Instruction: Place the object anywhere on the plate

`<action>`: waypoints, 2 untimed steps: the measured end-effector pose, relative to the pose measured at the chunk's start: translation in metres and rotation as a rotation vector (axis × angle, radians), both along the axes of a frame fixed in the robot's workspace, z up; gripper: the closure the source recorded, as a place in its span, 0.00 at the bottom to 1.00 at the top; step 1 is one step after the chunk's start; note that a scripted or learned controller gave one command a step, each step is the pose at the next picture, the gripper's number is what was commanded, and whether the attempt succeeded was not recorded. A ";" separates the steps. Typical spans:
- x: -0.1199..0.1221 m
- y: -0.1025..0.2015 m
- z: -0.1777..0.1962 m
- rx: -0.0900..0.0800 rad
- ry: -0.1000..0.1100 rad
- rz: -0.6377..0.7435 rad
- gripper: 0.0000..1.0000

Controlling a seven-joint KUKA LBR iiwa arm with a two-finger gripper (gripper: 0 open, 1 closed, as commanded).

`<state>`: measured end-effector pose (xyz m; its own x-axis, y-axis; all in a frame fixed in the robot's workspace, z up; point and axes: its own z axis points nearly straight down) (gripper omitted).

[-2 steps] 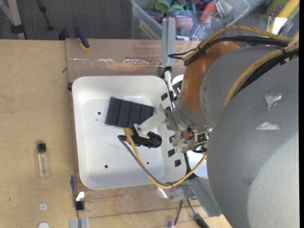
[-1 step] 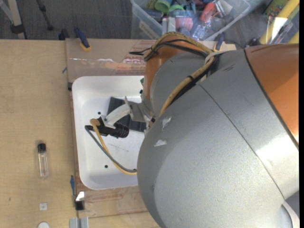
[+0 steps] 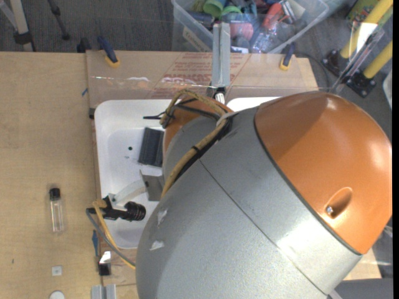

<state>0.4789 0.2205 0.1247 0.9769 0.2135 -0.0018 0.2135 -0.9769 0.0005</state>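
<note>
My arm, grey with an orange band (image 3: pixel 324 167), reaches far over the bins and covers most of them. The gripper (image 3: pixel 150 161) hangs low over the left white bin (image 3: pixel 112 143), seen as a dark grey block with a lighter grey piece under it. A black cylindrical fitting (image 3: pixel 126 212) with cables sticks out to the left just below it. The arm hides whatever lies under it in the bins, and no object can be made out at the gripper.
A clear tub of colourful toys (image 3: pixel 249 5) stands behind the bench. A metal post (image 3: pixel 221 52) rises at the bins' back edge. A small glass vial (image 3: pixel 56 209) lies on the wooden bench at the left. Blue clamps (image 3: pixel 110 53) hold the back board.
</note>
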 end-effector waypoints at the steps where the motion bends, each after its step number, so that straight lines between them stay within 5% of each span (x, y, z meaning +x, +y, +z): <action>1: 0.063 0.005 -0.035 0.003 -0.005 0.360 1.00; 2: 0.144 0.005 -0.039 0.004 0.013 0.346 1.00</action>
